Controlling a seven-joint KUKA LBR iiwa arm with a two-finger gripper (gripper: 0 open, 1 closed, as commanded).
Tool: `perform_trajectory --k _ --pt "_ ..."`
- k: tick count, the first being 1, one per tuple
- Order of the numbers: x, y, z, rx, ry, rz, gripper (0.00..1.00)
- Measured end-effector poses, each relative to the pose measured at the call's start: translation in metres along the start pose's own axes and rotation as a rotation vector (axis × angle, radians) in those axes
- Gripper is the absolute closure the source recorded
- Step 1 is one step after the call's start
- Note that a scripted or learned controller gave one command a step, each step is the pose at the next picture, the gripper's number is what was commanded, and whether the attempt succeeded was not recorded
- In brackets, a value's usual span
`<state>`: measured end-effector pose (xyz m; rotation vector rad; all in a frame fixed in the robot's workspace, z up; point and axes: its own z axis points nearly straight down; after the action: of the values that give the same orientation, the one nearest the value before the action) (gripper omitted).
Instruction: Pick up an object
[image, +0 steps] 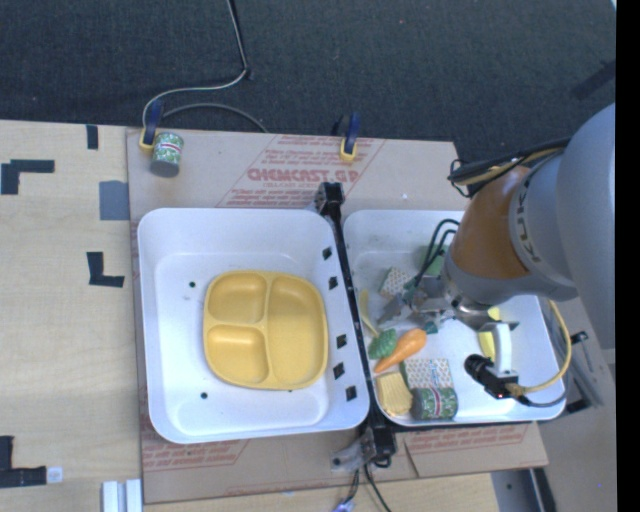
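Carrot (403, 349) in right bin (545, 330) (cardboard-topped bench (290, 170)); gripper (418, 303) above, state unclear.

Grey arm (590, 215), orange band (488, 232), green and yellow cables

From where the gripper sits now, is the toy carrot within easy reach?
Probably yes. The gripper hovers low in the right bin, just above the carrot. Nothing lies on top of it, though greens crowd one end.

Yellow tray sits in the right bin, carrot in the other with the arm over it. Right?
Not quite: the camera view shows the yellow tray in the left bin. The carrot lies in the right bin, where the arm reaches.
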<state>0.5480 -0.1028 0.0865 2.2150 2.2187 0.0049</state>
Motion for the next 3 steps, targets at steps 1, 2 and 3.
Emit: perform_trajectory --k 1,2,3 --pt "0.007 -0.009 0.000 -0.001 -0.002 0.001 0.00" --pt "0.008 -0.008 -0.011 -0.001 0.001 0.001 1.00" --pt "0.008 -0.008 -0.010 -0.001 0.001 0.000 0.00"
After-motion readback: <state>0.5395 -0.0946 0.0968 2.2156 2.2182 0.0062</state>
